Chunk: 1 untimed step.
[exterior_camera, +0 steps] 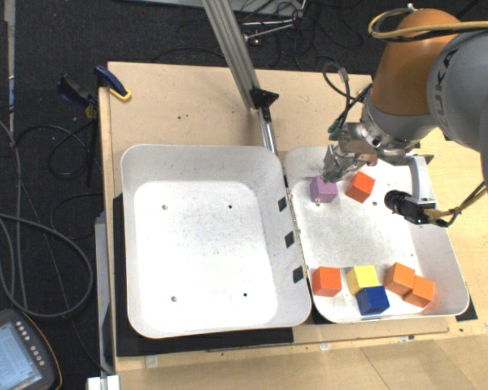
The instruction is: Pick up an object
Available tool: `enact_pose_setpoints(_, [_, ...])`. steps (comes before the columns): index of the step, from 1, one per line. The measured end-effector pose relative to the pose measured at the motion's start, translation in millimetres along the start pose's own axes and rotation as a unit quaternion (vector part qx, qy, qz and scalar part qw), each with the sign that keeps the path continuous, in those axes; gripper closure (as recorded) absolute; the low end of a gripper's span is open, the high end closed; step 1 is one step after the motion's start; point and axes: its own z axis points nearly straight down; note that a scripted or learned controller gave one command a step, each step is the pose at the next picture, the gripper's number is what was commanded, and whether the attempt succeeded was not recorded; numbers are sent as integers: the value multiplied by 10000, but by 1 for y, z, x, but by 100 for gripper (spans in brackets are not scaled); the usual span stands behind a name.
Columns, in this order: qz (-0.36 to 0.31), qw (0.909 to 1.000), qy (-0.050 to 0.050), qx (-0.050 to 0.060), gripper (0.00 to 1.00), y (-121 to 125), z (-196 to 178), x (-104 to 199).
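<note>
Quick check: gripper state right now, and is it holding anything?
Gripper: cannot be told; it sits low over the purple block in the right bin, with no object clearly held.

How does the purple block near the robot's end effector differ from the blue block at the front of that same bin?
The small purple cube sits at the far end of the right white bin, just below the end effector; the small blue cube sits at the near end. The purple cube stands apart from other blocks; the blue cube touches a yellow cube. Both look similar in size.
</note>
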Motion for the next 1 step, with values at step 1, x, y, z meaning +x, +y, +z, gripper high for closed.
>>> enact_pose_setpoints(1, [2,10000,-2,-2,100,-23,1,43])
